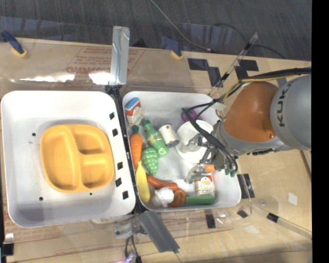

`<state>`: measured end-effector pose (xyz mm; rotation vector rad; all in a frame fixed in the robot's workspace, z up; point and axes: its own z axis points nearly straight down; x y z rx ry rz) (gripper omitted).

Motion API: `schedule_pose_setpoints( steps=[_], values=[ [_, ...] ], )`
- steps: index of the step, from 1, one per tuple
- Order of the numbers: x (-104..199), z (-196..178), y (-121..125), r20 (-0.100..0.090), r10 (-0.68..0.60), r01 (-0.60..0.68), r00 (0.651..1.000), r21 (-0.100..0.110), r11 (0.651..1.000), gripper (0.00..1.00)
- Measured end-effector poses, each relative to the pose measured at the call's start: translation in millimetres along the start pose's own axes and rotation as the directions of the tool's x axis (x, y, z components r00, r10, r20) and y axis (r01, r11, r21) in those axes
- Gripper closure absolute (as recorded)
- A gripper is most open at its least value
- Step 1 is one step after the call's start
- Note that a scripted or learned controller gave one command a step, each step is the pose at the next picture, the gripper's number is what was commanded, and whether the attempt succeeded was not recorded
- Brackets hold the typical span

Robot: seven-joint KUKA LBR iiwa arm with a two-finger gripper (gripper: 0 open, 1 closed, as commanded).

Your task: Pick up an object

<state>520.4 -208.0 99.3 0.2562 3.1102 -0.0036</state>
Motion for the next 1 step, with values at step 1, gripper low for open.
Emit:
schedule_pose_setpoints(
  steps=[1],
  values=[
    [-70.2,-52.2,9.2,-0.015,-0.135,0.135,0.991,-0.002,0.991,0.0]
  ],
)
